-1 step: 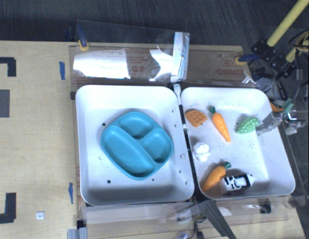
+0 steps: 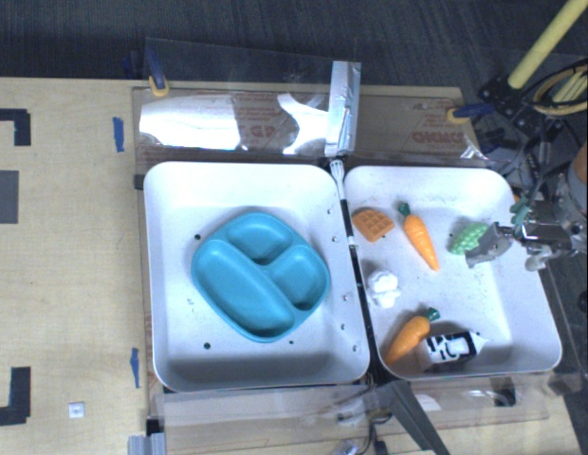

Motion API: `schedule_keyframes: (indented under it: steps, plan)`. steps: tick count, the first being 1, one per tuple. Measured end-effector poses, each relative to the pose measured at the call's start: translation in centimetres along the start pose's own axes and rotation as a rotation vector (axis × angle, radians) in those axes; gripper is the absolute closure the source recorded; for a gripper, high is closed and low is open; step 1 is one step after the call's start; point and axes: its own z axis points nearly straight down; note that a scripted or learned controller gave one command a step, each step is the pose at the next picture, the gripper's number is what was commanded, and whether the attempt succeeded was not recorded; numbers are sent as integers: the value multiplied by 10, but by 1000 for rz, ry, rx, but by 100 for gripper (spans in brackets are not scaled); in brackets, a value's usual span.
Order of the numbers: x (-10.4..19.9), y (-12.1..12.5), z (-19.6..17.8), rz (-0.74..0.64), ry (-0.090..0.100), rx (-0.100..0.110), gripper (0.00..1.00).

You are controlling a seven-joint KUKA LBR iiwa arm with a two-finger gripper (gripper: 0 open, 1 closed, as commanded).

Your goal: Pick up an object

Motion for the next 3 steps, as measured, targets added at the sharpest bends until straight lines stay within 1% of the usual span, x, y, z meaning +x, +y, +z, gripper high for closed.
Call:
schedule_keyframes:
  steps: [1, 2, 3]
  plan:
    - [-87, 1, 38, -75, -2, 1, 0]
    - [-88, 2, 71, -18, 0, 1, 0]
    - [-40, 66, 145, -156, 0, 0, 0]
